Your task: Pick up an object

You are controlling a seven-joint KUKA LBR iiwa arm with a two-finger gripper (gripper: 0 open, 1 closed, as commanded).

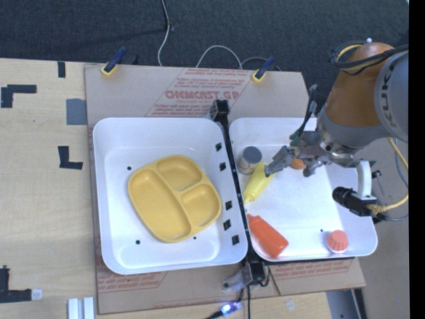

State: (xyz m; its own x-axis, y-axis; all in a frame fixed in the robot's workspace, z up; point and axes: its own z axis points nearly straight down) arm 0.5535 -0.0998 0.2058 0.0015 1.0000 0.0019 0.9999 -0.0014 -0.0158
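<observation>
Camera view: yellow bottle (257, 185) beside grey can (250, 156), divider

Red "CHEMCAST GP" lettering, upside down, on the cardboard sheet (199, 95) beneath the bins.

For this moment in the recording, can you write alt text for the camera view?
A grey and orange robot arm reaches from the right over the right bin, which holds a yellow bottle, a small can, an orange bottle and a small pink item. The left bin holds a yellow divided plate.
</observation>
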